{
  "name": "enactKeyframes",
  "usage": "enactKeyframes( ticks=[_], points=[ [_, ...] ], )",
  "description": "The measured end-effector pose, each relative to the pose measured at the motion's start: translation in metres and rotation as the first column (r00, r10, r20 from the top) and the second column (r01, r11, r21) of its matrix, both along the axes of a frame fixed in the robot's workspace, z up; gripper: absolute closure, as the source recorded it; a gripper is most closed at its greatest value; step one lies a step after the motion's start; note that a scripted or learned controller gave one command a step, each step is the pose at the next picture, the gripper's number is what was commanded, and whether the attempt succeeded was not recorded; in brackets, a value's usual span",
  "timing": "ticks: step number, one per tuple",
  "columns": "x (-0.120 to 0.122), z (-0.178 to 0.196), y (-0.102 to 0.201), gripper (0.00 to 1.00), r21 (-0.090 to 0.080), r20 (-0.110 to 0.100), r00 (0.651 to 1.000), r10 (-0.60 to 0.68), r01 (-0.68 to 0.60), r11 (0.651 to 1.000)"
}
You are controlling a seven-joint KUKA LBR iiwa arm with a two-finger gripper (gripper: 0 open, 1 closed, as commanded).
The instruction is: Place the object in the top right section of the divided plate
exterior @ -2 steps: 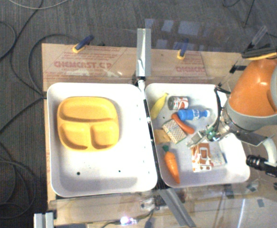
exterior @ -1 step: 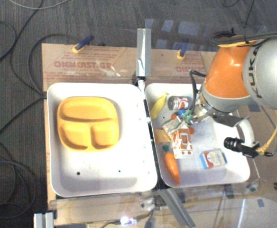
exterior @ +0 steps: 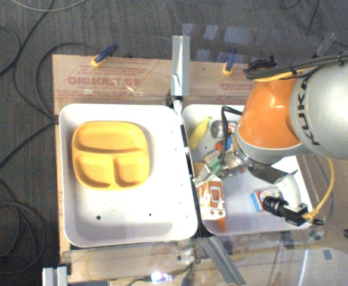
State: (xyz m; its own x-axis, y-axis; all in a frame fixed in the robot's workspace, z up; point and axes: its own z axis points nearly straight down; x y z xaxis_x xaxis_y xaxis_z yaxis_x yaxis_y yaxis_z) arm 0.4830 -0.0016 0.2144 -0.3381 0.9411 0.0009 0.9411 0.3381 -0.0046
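Over the right bin (exterior: 251, 222), the arm (exterior: 281, 112) comes in from the right and covers the bin's upper half. The gripper (exterior: 221, 162) is low in the clutter near the bin's left wall. Jaw state: can't tell, the wrist hides it, and nothing is visibly pinched. Loose items all sit in this bin, and I can't tell which one is meant for the plate: yellow piece (exterior: 198, 134) against the left wall, can (exterior: 217, 128) just beside it, green scrap (exterior: 216, 168) right at the gripper, orange-white carton (exterior: 213, 198) lying below it by the front-left corner, blue-white packet (exterior: 260, 198) near the front. The yellow plate (exterior: 111, 154) lies flat in the left bin (exterior: 132, 216), toward its back-left, well apart from the gripper.
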Motion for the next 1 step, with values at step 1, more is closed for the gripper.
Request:
enactKeyframes(
  ticks=[1],
  points=[
    [-0.0002,-0.0127,0.0373,1.0,-0.001,-0.001,0.999,0.045,-0.045,0.999]
  ],
)
